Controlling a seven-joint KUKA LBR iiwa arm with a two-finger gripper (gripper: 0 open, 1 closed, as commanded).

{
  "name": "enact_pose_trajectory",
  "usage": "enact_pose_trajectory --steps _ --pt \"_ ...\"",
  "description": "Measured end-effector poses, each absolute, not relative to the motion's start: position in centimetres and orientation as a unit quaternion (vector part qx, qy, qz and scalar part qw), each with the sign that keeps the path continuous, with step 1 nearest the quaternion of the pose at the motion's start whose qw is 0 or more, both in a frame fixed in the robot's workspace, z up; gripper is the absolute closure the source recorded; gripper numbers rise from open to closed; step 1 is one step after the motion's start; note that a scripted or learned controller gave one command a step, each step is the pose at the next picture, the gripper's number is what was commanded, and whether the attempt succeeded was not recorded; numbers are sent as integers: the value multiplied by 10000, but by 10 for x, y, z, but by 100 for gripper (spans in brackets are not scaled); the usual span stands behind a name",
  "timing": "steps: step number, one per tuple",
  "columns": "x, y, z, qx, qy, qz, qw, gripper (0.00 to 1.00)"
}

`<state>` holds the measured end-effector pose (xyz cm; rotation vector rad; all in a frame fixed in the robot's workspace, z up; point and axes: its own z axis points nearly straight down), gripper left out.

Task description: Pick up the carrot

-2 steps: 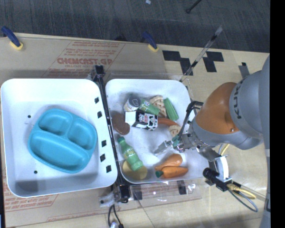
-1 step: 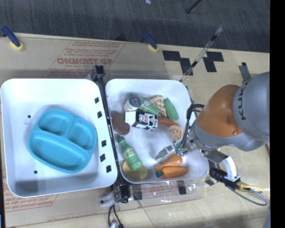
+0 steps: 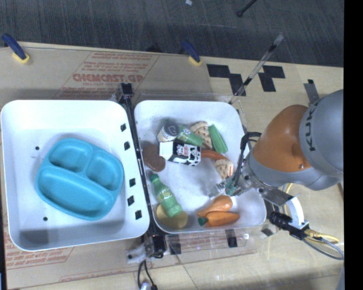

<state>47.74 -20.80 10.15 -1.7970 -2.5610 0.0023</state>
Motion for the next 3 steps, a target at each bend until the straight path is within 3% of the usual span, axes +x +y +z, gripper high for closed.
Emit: enact_pose_trajectory --steps 1,2,3 --pt "478 -181 148 -7825 -6226 9 27 100" --pt "477 -181 148 -7826 -6225 10 28 0" --pt "476 -197 92 -7791 -6268 16 58 0"
